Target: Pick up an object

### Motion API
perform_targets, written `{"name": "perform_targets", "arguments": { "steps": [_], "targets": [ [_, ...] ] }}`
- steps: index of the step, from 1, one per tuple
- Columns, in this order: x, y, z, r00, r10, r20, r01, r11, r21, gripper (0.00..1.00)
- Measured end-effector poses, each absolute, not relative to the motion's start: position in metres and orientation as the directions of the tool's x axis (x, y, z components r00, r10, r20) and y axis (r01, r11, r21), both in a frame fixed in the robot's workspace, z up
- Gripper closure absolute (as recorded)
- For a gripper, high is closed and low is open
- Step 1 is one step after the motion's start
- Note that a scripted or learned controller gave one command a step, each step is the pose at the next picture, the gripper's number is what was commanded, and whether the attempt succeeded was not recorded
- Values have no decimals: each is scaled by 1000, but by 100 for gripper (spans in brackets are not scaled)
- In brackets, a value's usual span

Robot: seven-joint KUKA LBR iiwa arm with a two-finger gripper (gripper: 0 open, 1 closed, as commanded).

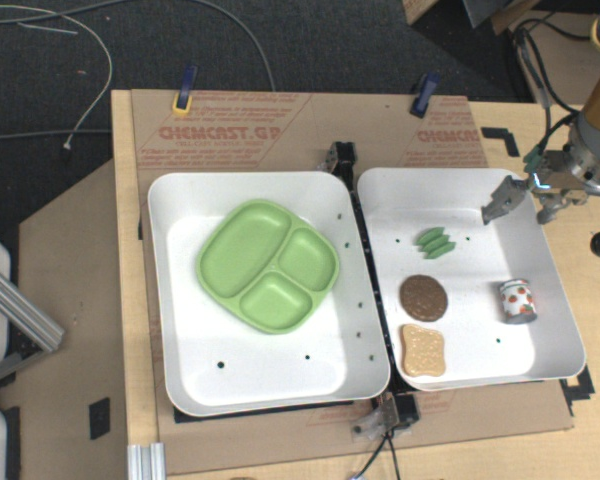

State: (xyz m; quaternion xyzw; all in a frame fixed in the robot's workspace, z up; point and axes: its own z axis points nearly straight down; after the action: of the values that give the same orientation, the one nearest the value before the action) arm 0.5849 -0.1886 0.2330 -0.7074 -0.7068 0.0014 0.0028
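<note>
Jaws of the gripper [528, 200] stand open and hold nothing over the right bin's [555, 353] far corner, green beans [435, 242] lying nearest, down-left.

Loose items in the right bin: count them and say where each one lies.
4. Green bean pods toward the bin's middle; brown round patty below them; toast slice at the near left corner, touching the patty; small can by the right wall. Nothing looks hidden.
</note>
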Motion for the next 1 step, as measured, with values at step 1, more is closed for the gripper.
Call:
{"name": "perform_targets", "arguments": {
  "steps": [1],
  "targets": [
    [586, -189, 236, 0, 1000, 1, 1000, 0, 0, 0]
  ]
}}
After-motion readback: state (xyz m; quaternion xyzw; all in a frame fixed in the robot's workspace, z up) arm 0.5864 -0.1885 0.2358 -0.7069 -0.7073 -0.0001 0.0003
